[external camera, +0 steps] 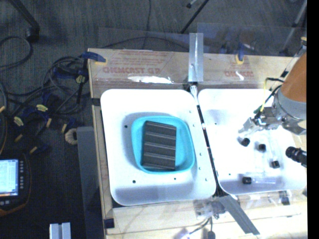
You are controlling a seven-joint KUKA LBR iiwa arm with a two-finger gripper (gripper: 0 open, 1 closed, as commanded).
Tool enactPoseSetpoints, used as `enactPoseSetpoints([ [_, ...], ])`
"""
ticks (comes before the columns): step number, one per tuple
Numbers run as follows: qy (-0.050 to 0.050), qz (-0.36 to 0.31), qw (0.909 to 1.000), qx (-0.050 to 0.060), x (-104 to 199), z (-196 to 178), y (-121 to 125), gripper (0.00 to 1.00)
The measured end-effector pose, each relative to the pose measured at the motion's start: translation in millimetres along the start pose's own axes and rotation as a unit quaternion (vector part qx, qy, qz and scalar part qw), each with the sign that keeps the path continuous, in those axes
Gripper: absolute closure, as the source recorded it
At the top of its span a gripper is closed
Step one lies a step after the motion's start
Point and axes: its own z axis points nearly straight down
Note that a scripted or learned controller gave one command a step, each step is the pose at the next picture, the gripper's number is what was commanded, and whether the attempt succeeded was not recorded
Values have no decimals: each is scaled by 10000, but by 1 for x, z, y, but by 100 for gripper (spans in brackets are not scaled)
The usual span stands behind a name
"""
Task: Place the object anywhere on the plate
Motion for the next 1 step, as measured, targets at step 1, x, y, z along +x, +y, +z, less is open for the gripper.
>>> enactPoseSetpoints([
  [1, -3, -261, 9997, 17, 78, -15, -38, 100],
])
